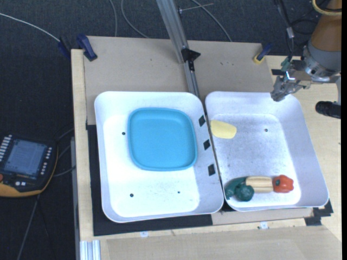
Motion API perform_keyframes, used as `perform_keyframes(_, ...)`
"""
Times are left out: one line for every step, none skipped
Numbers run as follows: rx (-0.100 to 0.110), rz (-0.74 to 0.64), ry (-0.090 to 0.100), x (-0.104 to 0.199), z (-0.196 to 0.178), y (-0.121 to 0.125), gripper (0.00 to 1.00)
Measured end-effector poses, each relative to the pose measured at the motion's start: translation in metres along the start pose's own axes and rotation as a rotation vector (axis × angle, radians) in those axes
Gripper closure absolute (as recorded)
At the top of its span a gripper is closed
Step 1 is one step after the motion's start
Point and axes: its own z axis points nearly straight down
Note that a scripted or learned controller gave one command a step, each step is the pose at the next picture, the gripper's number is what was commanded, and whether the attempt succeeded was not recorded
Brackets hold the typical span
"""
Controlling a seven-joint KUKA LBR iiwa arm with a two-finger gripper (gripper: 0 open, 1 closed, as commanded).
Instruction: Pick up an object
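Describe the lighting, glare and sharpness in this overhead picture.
Camera view: light is even and soft, the white bins bright but not blown out, with no hard glare; the blue plate casts hardly any shadow; the gripper looks slightly blurred, and the small items at the right bin's near edge are soft.

The arm (329, 28) is cut off by the top and right edges; its fingers (279, 92) blur together.

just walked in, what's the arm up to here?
The grey KUKA arm's gripper sits over the far right corner of the right white bin, holding nothing visible. Its pick candidates lie in that bin: a pale yellow piece near the left wall, and a dark green item, a tan cylinder and a red item along the near edge. The left white bin holds a blue square plate.
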Motion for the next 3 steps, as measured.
perform_keyframes(0.001,-0.004,0.002,0.053,-0.007,-0.018,1.00)
perform_keyframes(0.001,-0.004,0.002,0.102,-0.021,-0.025,1.00)
perform_keyframes(0.002,-0.004,0.002,0.155,-0.022,-0.042,1.00)
